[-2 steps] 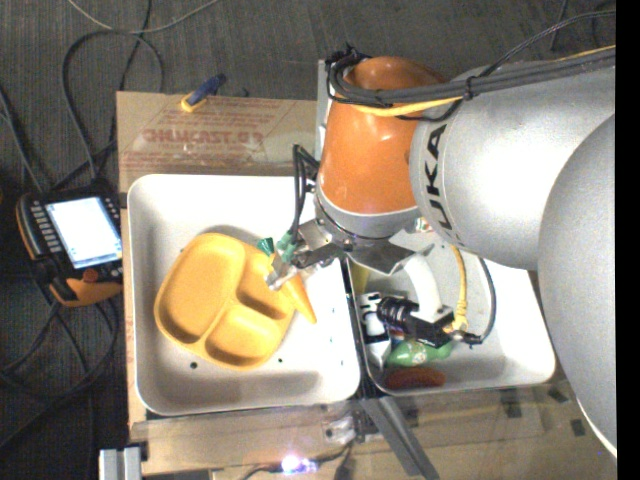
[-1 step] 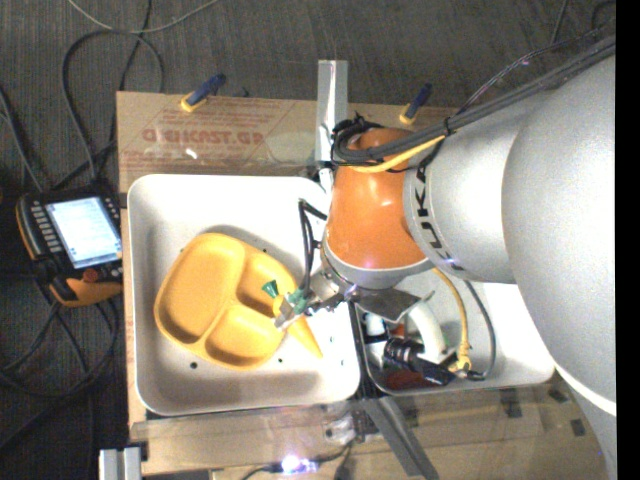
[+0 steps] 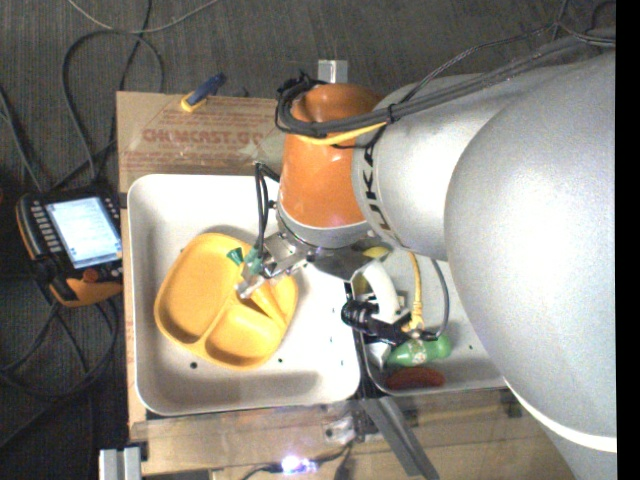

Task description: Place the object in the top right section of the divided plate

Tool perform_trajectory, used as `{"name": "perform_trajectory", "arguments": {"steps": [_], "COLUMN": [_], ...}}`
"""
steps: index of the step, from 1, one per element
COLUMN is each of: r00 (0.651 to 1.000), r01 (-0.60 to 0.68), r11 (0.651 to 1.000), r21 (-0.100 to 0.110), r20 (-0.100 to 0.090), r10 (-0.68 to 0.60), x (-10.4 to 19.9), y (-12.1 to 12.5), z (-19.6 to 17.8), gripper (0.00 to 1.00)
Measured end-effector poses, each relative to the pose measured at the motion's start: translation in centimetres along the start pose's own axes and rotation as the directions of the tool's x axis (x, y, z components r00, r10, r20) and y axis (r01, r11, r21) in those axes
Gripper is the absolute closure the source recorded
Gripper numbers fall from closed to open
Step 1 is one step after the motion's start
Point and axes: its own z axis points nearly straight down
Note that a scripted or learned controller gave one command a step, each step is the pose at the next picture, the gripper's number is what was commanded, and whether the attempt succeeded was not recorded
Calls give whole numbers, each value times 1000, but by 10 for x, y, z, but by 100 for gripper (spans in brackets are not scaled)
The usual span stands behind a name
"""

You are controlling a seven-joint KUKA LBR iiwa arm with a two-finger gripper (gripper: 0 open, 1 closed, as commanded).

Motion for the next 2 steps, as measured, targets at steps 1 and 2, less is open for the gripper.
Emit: {"name": "perform_trajectory", "arguments": {"steps": [1, 2], "r00": [995, 995], "r01": [101, 101], "r11": [995, 995], "r21": [-1, 4], "r20": [2, 3], "r10": [-101, -101], "x": [-35, -35], "y": [-16, -15], "z": [-57, -64], "gripper": [100, 100]}}
